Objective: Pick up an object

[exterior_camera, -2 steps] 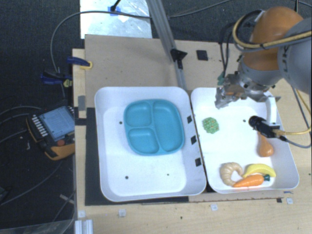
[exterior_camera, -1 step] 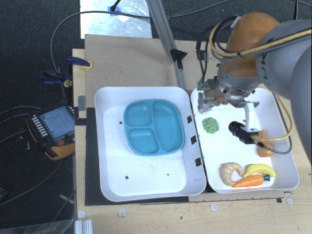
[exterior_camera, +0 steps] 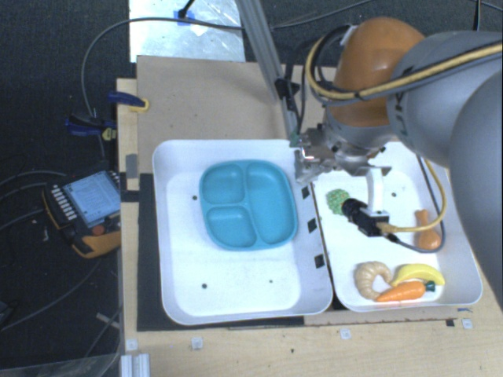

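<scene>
My gripper hangs over the rim between the two bins, at the far left corner of the right bin. A small green leafy object lies just in front of it, apart from it. Along the right bin's front lie a tan croissant, a yellow banana and an orange carrot. An orange-brown piece rests near that bin's right wall. The wrist hides the space under the gripper.
The left bin holds a blue divided plate in its far half. The arm's grey body covers the right bin's far right side. A slanted grey pole rises behind the bins.
</scene>
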Controlling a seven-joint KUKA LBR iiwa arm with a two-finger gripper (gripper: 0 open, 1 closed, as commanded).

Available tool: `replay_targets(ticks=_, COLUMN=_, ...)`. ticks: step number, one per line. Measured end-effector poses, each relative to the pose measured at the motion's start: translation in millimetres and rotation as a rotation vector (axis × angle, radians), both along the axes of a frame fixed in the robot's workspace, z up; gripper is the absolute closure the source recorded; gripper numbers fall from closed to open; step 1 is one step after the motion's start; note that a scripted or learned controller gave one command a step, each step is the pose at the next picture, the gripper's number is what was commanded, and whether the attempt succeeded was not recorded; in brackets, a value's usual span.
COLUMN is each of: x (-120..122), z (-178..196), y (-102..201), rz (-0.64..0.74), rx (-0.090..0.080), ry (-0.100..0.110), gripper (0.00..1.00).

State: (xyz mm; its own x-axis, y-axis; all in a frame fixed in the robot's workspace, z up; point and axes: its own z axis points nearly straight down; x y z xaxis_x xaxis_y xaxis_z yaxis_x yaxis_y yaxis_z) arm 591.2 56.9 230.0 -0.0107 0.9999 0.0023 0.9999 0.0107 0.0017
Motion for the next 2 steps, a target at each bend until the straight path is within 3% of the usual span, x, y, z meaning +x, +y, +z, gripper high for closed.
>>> replay_targets(ticks=1, x=-14.9, z=-1.6, y=52.7, rz=0.000, rx=0.000, ry=0.002, gripper=1.00)
replay_targets(ticks=2, x=-14.2, z=-1.4, y=49.2, rz=-0.006, rx=-0.002, ry=0.002, gripper=0.00)
